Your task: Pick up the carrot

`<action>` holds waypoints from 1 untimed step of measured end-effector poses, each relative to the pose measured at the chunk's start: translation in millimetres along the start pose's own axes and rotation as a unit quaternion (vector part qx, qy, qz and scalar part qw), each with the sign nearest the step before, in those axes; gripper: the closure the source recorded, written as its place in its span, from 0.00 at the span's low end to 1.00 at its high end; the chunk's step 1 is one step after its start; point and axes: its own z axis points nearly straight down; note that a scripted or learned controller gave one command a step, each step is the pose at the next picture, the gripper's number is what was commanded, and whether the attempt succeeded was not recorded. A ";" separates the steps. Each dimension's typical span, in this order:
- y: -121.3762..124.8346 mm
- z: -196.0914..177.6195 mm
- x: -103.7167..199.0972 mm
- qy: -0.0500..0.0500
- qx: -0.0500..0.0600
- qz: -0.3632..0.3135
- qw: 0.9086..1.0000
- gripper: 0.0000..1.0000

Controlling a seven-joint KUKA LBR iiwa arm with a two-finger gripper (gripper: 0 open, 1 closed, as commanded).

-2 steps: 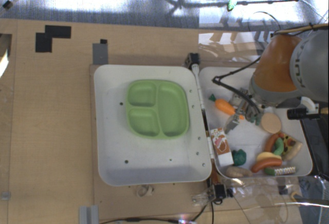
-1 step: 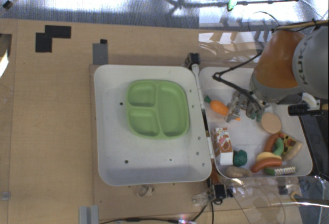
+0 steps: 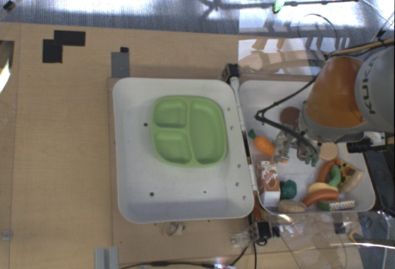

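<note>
Arm's hand (image 3: 295,150) hovered right of centre, beside carrot (image 3: 264,145) | grip state: cannot tell | risk: snagging neighbouring toys, carrot slipping against bin wall (image 3: 245,138).

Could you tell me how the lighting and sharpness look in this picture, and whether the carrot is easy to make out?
Camera view: bright streaked light and thin shadows on the floor at top; the left bin evenly lit, mild glare on its rim; overall slightly soft. The carrot is small but clearly orange, beside the gripper, whose detail blurs.
</note>
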 end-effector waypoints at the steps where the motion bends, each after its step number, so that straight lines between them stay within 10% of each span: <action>1: 57.8 -100.4 75.2 0.005 -0.006 -0.002 1.000 1.00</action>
